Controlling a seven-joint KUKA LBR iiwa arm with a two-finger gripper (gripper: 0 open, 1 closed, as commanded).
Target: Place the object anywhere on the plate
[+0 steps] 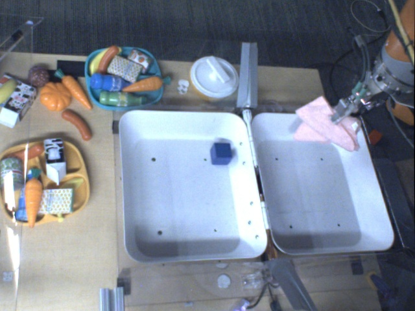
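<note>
A small blue cube [222, 153] lies in the left bin [149, 238], near its far right corner. A pink, folded, cloth-like piece [318, 125] lies over the far rim of the right bin [324, 232], at its far right corner. My gripper [342, 113] is right over the pink piece's right part, at the end of the grey arm that reaches in from the right. It is far from the blue cube. Whether it touches the pink piece I cannot tell.
On the bench to the left stand a blue dish [155, 97] and a yellow dish [81, 180], both full of toy food. Loose toy vegetables [55, 97] lie nearby. A white lidded bowl [214, 76] sits behind the left bin. Cables hang at the far right.
</note>
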